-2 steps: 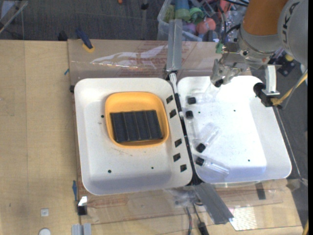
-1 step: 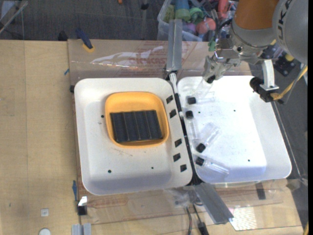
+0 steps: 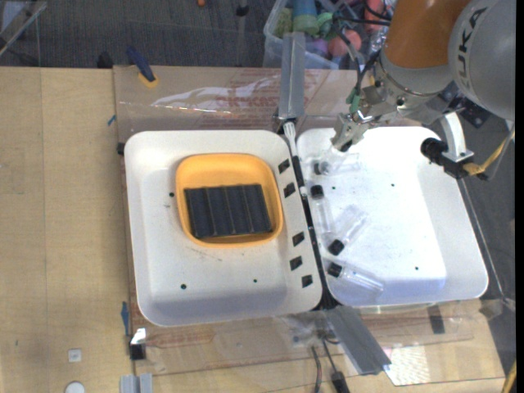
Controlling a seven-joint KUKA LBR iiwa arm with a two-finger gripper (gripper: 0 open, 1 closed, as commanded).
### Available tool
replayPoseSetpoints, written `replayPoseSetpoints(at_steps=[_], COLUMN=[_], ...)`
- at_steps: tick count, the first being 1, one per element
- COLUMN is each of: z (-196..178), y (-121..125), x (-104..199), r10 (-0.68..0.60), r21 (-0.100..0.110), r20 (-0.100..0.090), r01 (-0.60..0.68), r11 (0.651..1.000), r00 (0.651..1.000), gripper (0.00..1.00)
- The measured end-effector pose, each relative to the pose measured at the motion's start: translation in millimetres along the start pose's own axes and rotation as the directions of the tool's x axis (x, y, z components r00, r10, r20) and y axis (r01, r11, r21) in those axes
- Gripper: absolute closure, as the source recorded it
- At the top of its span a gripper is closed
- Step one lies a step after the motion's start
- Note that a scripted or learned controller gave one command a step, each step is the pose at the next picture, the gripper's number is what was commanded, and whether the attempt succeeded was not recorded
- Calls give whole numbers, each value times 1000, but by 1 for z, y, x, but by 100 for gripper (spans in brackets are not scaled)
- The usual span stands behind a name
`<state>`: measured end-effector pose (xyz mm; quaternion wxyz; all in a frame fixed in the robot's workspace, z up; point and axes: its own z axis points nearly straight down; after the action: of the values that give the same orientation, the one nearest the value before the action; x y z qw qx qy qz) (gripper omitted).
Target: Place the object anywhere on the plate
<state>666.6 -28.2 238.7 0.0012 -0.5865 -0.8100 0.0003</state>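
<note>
I'm seeing the dark ridged block [image 3: 228,210] already lying on the orange plate [image 3: 193,173] in the left bin [image 3: 155,244] — the gripper [image 3: 345,134], grip unreadable, is hovering over the right bin [image 3: 426,244]; next is just confirming.

Arm [image 3: 458,31] is cut off by the top and right picture edges; only the orange band and part of the grey wrist are seen. Gripper [image 3: 342,140] near the right bin's [image 3: 426,252] back-left corner is too small and blurred for its finger state to be told. Clear items [image 3: 350,223] along that bin's left edge are transparent, outlines barely made out, kind not identifiable. Container of coloured items [image 3: 327,15] behind the bins is cropped at the top edge and partly hidden by the arm.
</note>
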Motion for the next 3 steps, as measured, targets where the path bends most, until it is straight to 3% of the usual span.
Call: replayPoseSetpoints(at_steps=[1,2,3], z=[-19,-33,-69], y=[5,3,-5], x=[12,6,-13], r10=[-160,-371,-492], r21=[-6,-6,-5], r20=[4,5,7], r01=[160,371,492], r11=[987,929,871], r00=[987,929,871], gripper=[100,100,100])
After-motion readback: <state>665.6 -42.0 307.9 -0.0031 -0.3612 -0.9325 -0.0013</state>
